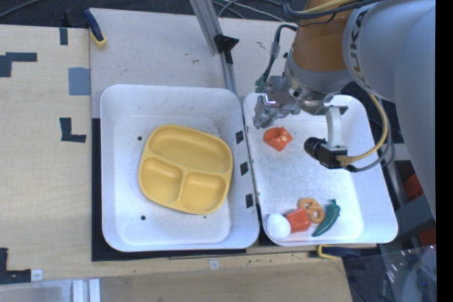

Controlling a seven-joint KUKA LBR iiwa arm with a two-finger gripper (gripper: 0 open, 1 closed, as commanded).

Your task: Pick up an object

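The gripper (267, 112) is hovering over the right bin (368, 152), and whether its fingers are released or clenched cannot be told. Nearest, just beside and below the fingers, a small red block (277, 138) is lying apart from them. Farther off, at the bin's front edge, a white egg (277, 225), a pretzel (309, 207) and a green pepper (327, 218) are clustering together. Farthest, the yellow divided plate (185, 168) is sitting in the left bin (113, 152). Risk: the fingers are standing offset from the block, so a descent here is likely striking the bin floor or nudging the block aside.

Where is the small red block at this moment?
The red block lies in the upper part of the right bin, just below the gripper and apart from the small items at the bin's lower edge.
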